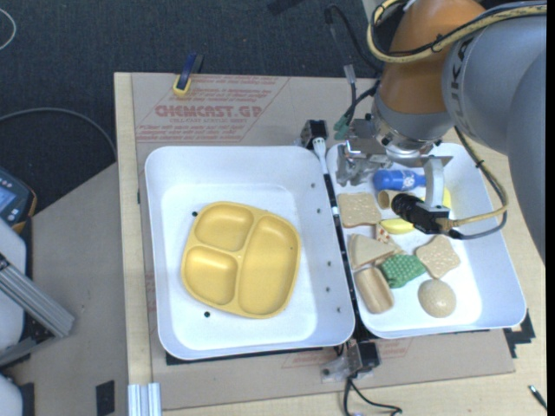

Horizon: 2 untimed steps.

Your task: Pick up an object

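Note:
My gripper (390, 176) hangs low over the back of the right bin (494, 267). Its two metal fingers stand apart, one at the left (346, 168) and one at the right (434, 183). A small blue object (395, 180) lies between them, and neither finger visibly touches it. Just in front lie a square tan toast piece (357, 208) and a yellow piece (397, 227). Further forward are more tan pieces (438, 256), a green knobbly item (401, 269), a bread roll (375, 289) and a round beige ball (436, 297).
The left bin (165, 189) holds a yellow divided plate (241, 258). A black cable plug (418, 212) from the wrist hangs over the right bin's items. The grey arm and its orange band (429, 50) cover the bin's far right corner. Cardboard (208, 102) lies behind the bins.

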### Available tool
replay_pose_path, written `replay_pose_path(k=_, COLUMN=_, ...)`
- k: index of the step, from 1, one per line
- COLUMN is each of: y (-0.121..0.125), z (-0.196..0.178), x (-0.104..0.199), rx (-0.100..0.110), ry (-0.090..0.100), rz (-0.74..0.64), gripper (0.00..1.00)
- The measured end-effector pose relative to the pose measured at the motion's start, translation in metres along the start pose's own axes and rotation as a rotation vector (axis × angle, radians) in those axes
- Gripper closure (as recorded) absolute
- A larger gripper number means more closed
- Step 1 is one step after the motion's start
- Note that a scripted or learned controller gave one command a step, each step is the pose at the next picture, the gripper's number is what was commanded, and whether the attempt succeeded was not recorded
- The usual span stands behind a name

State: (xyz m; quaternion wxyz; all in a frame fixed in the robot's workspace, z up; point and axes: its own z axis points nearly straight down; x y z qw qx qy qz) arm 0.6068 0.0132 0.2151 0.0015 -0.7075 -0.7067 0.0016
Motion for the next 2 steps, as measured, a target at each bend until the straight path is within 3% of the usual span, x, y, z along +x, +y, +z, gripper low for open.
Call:
replay_pose_path(k=1, y=0.008, z=-0.017, x=0.005, rx=-0.009, ry=0.0, rz=-0.002, gripper=1.0)
replay_pose_path(k=2, y=-0.003, z=-0.018, x=0.0, rx=-0.002, ry=0.001, rz=-0.001, gripper=1.0)
